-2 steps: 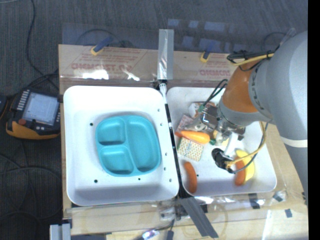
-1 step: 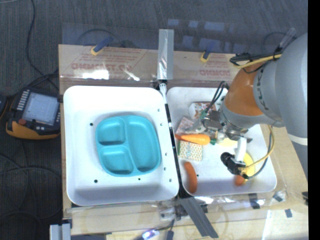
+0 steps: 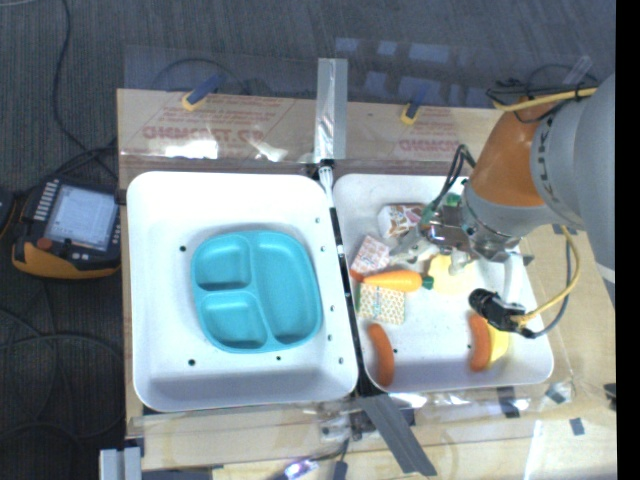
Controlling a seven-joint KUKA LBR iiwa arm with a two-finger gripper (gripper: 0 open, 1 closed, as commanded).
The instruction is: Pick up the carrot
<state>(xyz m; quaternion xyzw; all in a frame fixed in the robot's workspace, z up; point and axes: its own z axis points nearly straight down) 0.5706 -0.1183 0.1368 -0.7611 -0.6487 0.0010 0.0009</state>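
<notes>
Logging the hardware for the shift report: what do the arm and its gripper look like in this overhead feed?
The arm is a rounded, light grey body with a broad orange band above the wrist. Below that sits a darker metallic gripper assembly with small wires and a green spot. A yellow cable runs along the top of the arm, and another yellow cable loops down to a black connector.

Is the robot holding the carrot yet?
No. The carrot lies in the right bin, left of the gripper, untouched.
</notes>
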